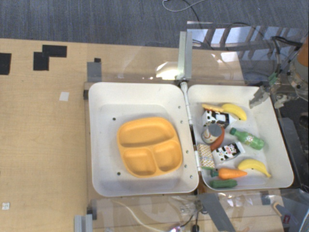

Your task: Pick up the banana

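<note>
While the pincer (260, 96) hangs at the right bin's (287, 166) far right rim, you've got two bananas to pick from.
Can't tell whether it's apart or together. One banana (234, 111) lies just left of the pincer, touching a cow-print carton (214, 117); the other banana (254, 166) sits near the bin's front right, beside the carrot (230, 173). Go for the nearer one; drop straight down across its middle.
</note>
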Robot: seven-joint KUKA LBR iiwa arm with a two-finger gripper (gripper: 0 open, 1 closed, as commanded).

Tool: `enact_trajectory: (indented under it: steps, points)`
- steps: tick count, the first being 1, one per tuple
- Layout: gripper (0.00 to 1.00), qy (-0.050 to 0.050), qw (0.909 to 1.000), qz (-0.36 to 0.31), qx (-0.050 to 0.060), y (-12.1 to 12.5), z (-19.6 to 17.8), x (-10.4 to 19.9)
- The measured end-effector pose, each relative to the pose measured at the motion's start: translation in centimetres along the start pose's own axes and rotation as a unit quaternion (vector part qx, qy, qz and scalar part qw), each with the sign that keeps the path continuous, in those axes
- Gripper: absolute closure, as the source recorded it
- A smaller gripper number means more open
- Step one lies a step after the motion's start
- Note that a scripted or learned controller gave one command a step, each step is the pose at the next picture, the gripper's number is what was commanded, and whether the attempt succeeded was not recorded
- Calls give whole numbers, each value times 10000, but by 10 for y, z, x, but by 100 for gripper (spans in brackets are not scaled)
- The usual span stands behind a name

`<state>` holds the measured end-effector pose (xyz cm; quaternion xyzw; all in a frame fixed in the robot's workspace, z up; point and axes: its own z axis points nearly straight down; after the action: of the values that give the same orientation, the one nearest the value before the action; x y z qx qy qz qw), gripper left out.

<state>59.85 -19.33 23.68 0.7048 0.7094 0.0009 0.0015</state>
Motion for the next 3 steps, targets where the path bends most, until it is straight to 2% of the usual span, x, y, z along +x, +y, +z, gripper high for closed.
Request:
enact_trajectory:
  steps: [1,2,3]
  points:
    - [0,0,9981,-616,0,2,3,18]
    - [0,-6,9941,-1084,-25,42,105,34]
    - [0,-6,9991,-424,-20,16,44,7]
